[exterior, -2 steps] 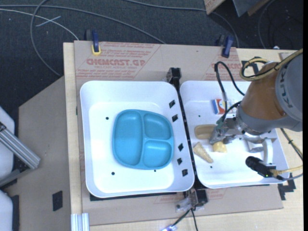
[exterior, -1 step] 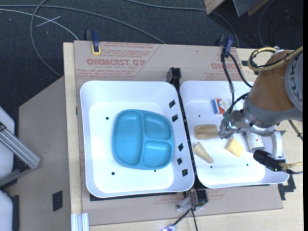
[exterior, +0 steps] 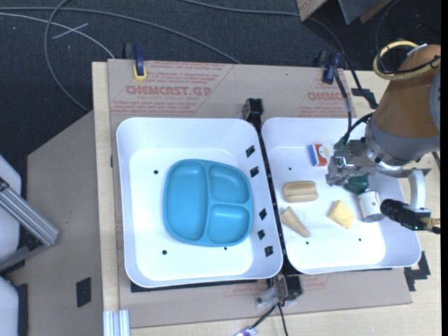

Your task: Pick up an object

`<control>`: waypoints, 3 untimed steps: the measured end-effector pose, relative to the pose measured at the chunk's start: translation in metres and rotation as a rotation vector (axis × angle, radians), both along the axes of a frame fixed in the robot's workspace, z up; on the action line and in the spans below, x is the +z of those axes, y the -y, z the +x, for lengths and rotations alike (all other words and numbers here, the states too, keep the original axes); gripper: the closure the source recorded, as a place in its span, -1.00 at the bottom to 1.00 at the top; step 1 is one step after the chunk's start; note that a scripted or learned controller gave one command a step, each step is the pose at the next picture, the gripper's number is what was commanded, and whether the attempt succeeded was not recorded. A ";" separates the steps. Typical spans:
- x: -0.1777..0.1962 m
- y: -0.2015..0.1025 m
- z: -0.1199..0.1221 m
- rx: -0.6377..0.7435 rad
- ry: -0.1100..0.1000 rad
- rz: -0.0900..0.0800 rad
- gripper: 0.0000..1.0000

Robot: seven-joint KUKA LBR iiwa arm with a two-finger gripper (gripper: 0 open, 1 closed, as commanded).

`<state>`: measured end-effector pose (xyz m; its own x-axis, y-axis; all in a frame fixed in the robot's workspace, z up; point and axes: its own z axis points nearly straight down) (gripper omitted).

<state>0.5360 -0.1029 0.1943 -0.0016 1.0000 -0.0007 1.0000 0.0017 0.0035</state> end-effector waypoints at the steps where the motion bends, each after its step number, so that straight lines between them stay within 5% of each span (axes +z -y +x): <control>1: 0.055 0.010 0.004 -0.001 0.000 0.000 1.00; 3: 0.042 -0.080 -0.022 0.003 -0.008 0.004 1.00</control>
<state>0.5138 -0.0225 0.2366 -0.0044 1.0000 0.0031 1.0000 0.0044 -0.0047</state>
